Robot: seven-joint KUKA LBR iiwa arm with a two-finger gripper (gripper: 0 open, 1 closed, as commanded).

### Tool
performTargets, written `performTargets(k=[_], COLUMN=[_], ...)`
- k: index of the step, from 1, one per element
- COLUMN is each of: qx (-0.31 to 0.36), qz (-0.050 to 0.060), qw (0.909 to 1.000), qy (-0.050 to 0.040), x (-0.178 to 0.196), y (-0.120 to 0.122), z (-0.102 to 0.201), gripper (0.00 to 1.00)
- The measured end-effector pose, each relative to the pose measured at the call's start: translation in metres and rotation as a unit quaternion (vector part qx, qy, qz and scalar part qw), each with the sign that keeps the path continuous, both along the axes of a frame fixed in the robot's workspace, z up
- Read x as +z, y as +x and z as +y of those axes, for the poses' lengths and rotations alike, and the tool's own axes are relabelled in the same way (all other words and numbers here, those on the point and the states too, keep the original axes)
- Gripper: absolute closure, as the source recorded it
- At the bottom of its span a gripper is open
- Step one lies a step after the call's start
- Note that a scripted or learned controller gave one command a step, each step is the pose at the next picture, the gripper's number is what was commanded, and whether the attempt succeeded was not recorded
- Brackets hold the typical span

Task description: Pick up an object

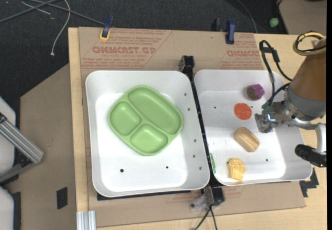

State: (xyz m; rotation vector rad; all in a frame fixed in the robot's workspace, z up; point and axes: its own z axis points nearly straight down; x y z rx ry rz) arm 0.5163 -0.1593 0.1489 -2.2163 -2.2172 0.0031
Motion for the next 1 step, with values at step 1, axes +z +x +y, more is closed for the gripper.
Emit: performTargets(k=[1], qx=[0.0], qz=[0.0], qw=[1.0], qy=[0.0], x=[-0.0486], y=[0.0042], z=[0.0088], gripper=[0.0])
